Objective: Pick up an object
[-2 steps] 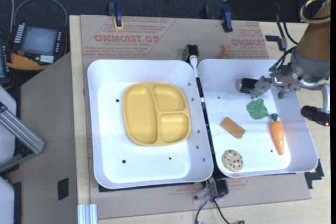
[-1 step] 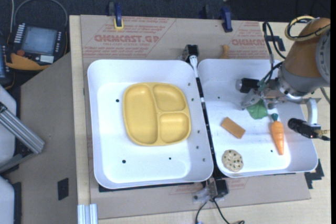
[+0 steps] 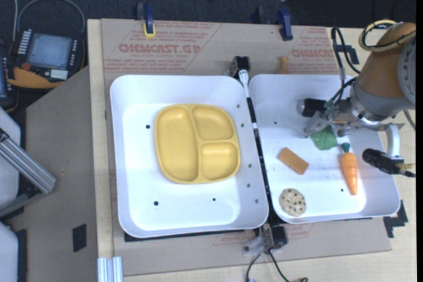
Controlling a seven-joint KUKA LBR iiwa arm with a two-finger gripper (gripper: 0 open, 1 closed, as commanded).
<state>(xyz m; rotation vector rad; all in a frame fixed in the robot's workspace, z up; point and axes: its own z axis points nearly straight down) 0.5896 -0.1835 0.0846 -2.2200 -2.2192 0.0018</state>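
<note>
A yellow divided plate [image 3: 197,142] is lying in the left white bin [image 3: 132,195]; two blue clamps [image 3: 147,15] are gripping the table's [image 3: 198,43] far edge; a handheld screen unit [image 3: 46,53] is sitting off left.

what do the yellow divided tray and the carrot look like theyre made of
Yellow divided tray: probably moulded plastic, with a smooth, slightly glossy surface and rounded compartment edges. Carrot: likely a plastic toy, with uniform orange colour, a faint sheen and a green tip; rubber is possible.
</note>
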